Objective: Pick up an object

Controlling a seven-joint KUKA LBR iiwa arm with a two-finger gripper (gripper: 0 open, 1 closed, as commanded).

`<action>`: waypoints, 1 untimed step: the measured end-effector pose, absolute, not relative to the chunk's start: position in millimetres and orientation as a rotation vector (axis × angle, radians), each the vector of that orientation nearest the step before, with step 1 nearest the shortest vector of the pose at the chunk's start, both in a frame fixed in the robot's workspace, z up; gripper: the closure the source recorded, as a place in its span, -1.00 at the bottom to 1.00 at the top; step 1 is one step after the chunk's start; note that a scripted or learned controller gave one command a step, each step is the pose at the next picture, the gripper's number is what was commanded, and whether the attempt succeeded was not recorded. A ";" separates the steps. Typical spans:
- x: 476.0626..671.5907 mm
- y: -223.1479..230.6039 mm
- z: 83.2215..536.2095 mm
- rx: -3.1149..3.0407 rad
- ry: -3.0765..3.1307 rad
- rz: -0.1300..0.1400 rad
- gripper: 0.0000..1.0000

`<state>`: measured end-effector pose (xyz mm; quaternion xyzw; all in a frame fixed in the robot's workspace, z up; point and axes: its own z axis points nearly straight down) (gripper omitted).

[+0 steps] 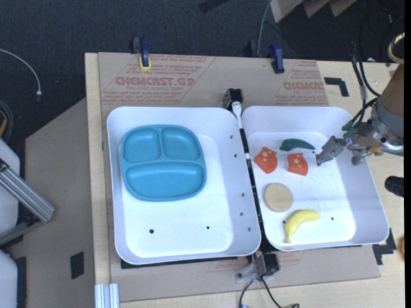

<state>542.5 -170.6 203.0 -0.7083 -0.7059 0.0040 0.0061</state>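
Reaching stage: hovering with claw (pixel 329 151) apart, gripping nothing, beside right strawberry (pixel 297 164) in right bin (pixel 366 197); next needing descent over it, then closing.

Blue plate (pixel 164 162); yellow banana (pixel 299 222); white bins (pixel 186 246).

This looks like a robotics lab — a test rig, not a home. The tabletop (pixel 192 76) is a sheet still in its printed protective paper, held at 12 o'clock by blue clamps (pixel 144 51). Two white bins (pixel 186 249) sit side by side, joined by a black hinge strip (pixel 244 153). Loose cables (pixel 26 69) trail over dark carpet (pixel 64 18) at 10 o'clock, and an aluminium rail (pixel 26 191) shows at 9 o'clock.
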 end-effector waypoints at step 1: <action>545.7 -170.1 210.5 -2.221 -2.221 0.000 -1.00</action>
